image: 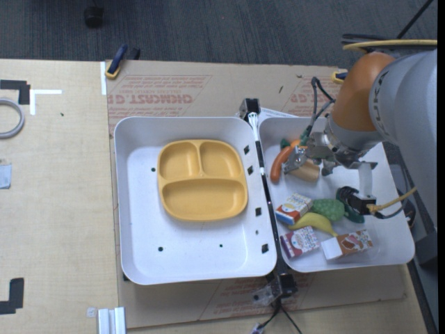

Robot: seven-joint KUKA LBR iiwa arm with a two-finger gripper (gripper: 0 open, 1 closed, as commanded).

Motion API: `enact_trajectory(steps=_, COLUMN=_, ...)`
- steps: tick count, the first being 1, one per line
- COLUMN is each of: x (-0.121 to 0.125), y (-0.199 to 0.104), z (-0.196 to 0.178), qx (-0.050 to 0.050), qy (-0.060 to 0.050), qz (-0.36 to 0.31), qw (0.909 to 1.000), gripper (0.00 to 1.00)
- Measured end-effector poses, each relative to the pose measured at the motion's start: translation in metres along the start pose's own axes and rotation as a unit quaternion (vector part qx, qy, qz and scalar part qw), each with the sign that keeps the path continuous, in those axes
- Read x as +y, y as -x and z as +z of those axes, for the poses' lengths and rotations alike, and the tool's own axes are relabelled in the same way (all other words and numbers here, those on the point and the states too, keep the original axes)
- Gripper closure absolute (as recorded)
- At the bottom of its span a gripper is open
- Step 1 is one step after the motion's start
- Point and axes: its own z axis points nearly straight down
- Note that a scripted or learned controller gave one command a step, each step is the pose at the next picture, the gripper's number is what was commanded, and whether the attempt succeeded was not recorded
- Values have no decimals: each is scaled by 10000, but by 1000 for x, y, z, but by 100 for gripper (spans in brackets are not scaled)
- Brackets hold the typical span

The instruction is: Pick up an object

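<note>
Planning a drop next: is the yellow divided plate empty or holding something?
Empty: the yellow plate shows three bare sections in the left bin.

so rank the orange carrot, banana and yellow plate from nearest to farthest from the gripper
1. orange carrot: just left of the gripper, right bin's upper left.
2. banana: below it, mid right bin.
3. yellow plate: left bin, across the divider.

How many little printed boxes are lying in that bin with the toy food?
3: one box left of the banana, one at the bin's near edge, one beside it. The arm may hide more.
</note>
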Motion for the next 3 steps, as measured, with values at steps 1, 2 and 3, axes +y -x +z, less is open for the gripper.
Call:
enact_trajectory(steps=1, x=0, y=0, z=-9, qx=-4, qy=-6, qz=-9, qw=10000, gripper=100)
enact_trajectory(steps=2, x=-3, y=-39, z=-239, qx=-6, qy=-2, qz=1462, qw=9893, gripper=100)
enact_trajectory(steps=3, x=-24, y=-29, z=-449, qx=-6, qy=-5, qz=1657, qw=9862, gripper=100)
